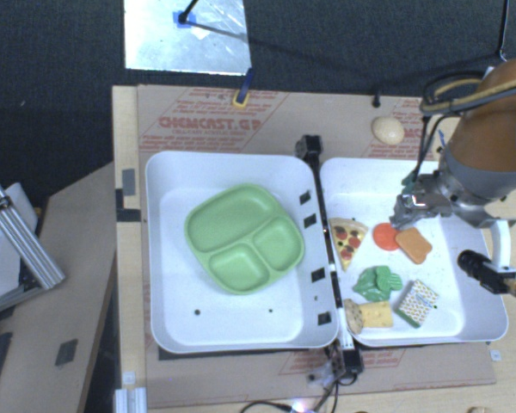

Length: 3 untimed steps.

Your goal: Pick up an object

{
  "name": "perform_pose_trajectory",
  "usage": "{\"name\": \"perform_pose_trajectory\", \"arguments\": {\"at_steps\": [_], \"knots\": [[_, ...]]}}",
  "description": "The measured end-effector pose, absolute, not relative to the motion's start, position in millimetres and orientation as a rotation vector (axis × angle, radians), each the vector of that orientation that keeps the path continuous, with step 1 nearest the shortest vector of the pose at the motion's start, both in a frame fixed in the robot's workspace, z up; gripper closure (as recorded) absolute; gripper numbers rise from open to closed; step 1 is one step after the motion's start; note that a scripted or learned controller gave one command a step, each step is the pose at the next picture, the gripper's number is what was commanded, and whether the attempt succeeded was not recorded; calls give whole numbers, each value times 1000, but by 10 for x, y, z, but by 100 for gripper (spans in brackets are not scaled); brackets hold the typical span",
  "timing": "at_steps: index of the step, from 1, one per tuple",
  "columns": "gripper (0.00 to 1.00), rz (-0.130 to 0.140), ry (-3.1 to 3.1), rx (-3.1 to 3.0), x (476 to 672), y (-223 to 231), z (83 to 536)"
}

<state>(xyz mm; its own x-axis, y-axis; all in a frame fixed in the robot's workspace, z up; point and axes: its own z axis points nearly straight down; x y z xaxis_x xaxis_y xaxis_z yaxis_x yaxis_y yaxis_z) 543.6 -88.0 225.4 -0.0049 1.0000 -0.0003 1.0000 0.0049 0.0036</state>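
Note:
The right bin (361, 179) holds toy food: a pizza slice (347, 240), a red round piece (384, 237), an orange bread-like piece (414, 245), a green leafy piece (377, 282), a yellow cheese-like wedge (369, 315) and a small patterned box (418, 303). My gripper (408, 212) hangs over the right bin, just above the red piece and the orange piece. I see nothing between its fingers.
The left bin (168, 188) contains a green divided plate (243, 237). A beige egg-shaped object (388, 129) lies on the bench behind the right bin. A black divider with clips (321, 231) runs between the bins. A shiny sheet (186, 22) lies at the back.

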Motion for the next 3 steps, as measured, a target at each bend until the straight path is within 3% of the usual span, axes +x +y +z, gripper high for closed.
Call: {"name": "perform_pose_trajectory", "arguments": {"at_steps": [1,3], "knots": [[100,3,2231,2212,5416,-390,2298],[100,0,2222,2220,5347,-465,2139]]}}
